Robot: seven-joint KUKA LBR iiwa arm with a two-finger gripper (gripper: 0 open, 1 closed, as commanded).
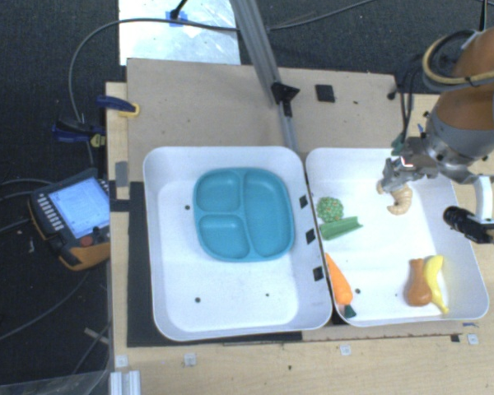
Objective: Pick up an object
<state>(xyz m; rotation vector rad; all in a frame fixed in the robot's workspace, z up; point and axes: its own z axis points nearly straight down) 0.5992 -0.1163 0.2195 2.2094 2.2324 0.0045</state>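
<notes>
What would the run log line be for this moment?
phase: grasp attempt | end effector: over right bin, at tan piece | hold: unconfirmed | divided plate: left bin

The bench (198, 97) is a tan board with a dark mat under two shallow white bins set side by side, their inner rims touching: the left bin (169, 295) and the right bin (453, 237). A small black block (325, 93) lies near the bench's far edge.

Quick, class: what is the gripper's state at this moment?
Gripper: open or shut cannot be told; it sits right above a tan toy in the right bin.
</notes>
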